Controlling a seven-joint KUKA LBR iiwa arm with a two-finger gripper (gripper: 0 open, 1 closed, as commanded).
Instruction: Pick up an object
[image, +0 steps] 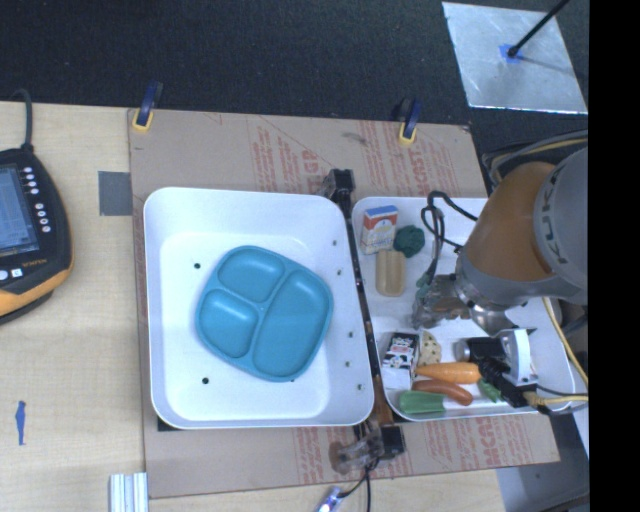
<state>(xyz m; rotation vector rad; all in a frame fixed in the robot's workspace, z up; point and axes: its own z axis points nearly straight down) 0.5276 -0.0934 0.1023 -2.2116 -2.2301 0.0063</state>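
Observation:
The right bin (470, 207) holds several small items. At its far end are a red, white and blue carton (379, 228), a dark green lump (408, 239) and a tan cylinder (390, 272). Near its front lie a black-and-white box (400, 352), a pale cracker-like piece (429, 348), an orange carrot (448, 372), a red strip (452, 392) and a green pod (421, 403). My gripper (434, 302) hangs low over the middle of this bin, right of the tan cylinder and above the cracker piece. Nothing is visibly held.
The left bin (170, 400) holds a blue divided plate (264, 312). The grey arm with its orange band (510, 235) covers the right bin's right half. A teach pendant (25, 225) lies on the bench at far left. Clamps (408, 120) pin the cardboard.

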